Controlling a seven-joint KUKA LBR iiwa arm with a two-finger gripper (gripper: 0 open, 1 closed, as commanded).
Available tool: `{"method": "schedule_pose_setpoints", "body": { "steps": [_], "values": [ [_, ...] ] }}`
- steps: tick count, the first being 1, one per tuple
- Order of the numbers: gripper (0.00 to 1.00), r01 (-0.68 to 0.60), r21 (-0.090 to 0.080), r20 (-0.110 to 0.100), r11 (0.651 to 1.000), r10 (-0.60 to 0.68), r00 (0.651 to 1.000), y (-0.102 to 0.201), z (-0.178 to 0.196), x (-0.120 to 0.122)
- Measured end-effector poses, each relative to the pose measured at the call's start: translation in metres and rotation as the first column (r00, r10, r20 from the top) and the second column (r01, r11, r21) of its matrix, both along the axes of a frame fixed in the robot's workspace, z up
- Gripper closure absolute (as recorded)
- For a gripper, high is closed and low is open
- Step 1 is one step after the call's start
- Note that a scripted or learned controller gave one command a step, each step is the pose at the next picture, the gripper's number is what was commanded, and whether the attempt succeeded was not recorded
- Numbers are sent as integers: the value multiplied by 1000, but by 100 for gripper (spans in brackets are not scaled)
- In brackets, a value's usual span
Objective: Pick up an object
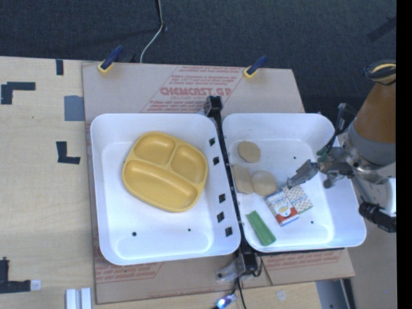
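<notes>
The right bin [341, 234] holds three tan round pieces: one at the back [249, 151] and two side by side in the middle [243, 179] [264, 183]. A small red, white and blue packet [290, 205] lies right of them, and a green block [261, 228] lies near the front wall. My gripper [297, 176] reaches in from the right, slanting down to the left. Its tip is just above the packet's back edge and close to the right-hand tan piece. Nothing is seen held in it.
A yellow divided plate [166, 170] lies in the left bin [103, 192]. A black divider [222, 172] runs between the bins. Two clamps [111, 58] [256, 64] pin the cardboard at the back. The arm's grey body [376, 134] stands over the right bin's right rim.
</notes>
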State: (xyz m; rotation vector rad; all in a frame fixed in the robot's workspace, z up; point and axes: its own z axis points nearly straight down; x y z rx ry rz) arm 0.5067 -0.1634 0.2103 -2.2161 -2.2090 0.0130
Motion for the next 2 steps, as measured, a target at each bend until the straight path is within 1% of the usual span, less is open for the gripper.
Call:
{"method": "schedule_pose_setpoints", "body": {
  "steps": [1,2],
  "values": [
    [0,-4,-3,12,1000,4,1000,0,7,3],
    [0,-3,-3,10,1000,3,1000,-3,-37,0]
  ]
}}
